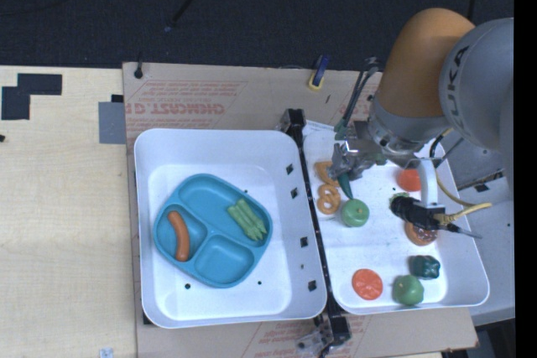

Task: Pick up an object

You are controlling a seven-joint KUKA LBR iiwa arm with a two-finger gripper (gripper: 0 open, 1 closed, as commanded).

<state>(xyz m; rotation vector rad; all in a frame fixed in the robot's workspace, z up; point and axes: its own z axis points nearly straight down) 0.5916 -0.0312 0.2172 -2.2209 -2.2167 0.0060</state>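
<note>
Where right bin [470, 285] crowds near divider — hand [342, 168] over pretzels [326, 187], grip unclear.

Green ball [355, 213], right bin, beside pretzels [327, 199]

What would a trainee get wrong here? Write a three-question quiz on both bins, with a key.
1. True or false: the blue divided plate lies in the right bin.
2. Which item is in the same plate compartment as nothing else, at the plate's left side?
A. the sausage
B. the green beans
C. the pretzel
3. Fill in: the hand hangs over the ____ bin, near the pretzels and the green ball.

Key:
1. False; it lies in the left bin.
2. A.
3. right.
</note>
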